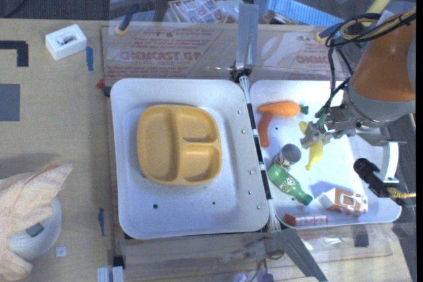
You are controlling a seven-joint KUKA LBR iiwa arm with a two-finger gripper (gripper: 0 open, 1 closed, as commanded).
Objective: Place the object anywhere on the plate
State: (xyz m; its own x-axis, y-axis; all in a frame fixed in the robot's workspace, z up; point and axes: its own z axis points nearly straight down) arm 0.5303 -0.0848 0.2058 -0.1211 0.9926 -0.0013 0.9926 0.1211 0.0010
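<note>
Yellow plate [178, 143], orange carrot [280, 109], green bottle [288, 183]

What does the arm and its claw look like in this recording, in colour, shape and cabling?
The arm is a thick rounded body, grey with a broad orange band above the wrist. Black cables loop along its upper side, with a yellow one among them. The claw is a small, dark metal assembly with greenish and yellow parts at its tip.

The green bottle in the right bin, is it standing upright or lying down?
Lying down. The green bottle rests on its side on the floor of the right bin, its length running slantwise, beside a small can.
</note>
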